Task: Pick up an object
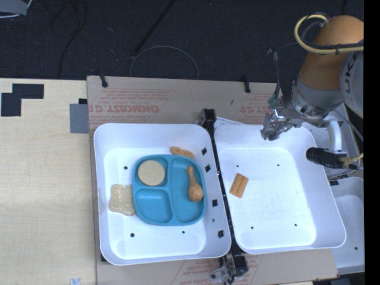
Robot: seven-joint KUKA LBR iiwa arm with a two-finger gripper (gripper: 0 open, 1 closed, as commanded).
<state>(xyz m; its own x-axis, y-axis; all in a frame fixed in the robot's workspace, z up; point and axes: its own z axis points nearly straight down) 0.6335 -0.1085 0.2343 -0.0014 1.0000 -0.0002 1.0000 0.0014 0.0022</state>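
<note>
The gripper (274, 127) hangs over the right bin's (332, 215) far rim; its jaw state cannot be told. The orange wafer (238, 186) lies alone mid-bin: centre above it, then descend.

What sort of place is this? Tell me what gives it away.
Probably a robotics lab bench for pick-up trials: a gripper hangs over two white bins, toy food sits on a blue tray, and cables trail across the dark floor.

We see a tray (155, 211) in the left bin (113, 136), a disc (151, 173) and drumstick (194, 185) on it, a wafer (238, 186) toward the right bin's (323, 218) left wall.
</note>
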